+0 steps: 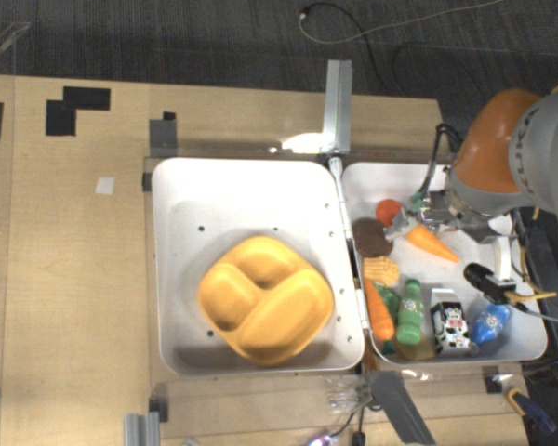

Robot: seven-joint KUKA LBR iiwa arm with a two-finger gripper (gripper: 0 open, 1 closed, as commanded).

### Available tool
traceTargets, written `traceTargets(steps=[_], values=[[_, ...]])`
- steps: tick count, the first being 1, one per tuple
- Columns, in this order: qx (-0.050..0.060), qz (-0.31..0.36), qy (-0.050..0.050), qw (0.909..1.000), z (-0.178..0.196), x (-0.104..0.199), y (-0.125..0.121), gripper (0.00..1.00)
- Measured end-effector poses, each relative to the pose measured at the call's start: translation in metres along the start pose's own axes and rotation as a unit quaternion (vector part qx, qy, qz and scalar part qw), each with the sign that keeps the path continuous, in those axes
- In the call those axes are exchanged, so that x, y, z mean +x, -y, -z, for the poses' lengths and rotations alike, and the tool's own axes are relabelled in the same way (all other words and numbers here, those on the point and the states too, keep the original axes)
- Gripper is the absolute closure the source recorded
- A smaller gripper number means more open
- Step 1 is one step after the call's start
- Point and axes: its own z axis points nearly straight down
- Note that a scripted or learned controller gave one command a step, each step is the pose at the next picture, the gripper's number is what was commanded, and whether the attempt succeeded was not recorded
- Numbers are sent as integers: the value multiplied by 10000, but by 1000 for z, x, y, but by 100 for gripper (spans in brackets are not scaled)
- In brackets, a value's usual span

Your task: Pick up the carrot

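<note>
Metal-grey and small under the big orange-banded wrist, the two-finger gripper (pixel 430 214) hangs low over the right-hand shallow white plastic bin (pixel 535 347), and I cannot tell from this slant whether it is spread or closed, since the wrist hides most of it. Just below it and a little toward the arm's side lies a short orange cone-shaped carrot (pixel 432 242), its thick end nearest the gripper and its tip pointing away toward the lower right; the gripper seems to be at or touching that thick end, though nothing shows the carrot actually held.

Just to the other side of the gripper sits a small round red tomato-like toy (pixel 388 211), and below that a dark brown rounded piece (pixel 373 241). Further out, toward the bin's near wall, a second, longer orange carrot with a green top (pixel 380 312) lies beside a green plastic bottle (pixel 409 312). Well beyond, in the left bin (pixel 177 193), rests a large yellow divided dish (pixel 265 297).

To do this step well, the grip should probably close across the cone's thick part, square to its length, so the taper cannot squeeze it out. Keeping clear of the red toy matters, and the lift should be straight up.
</note>
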Motion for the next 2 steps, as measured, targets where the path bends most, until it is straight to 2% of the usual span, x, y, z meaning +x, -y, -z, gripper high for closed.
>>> traceTargets(steps=[1, 2], values=[[-25, 26, -15, 10000, 12, 3, -3, 100], [124, 743, -51, 9971, 89, 78, -1, 100]])
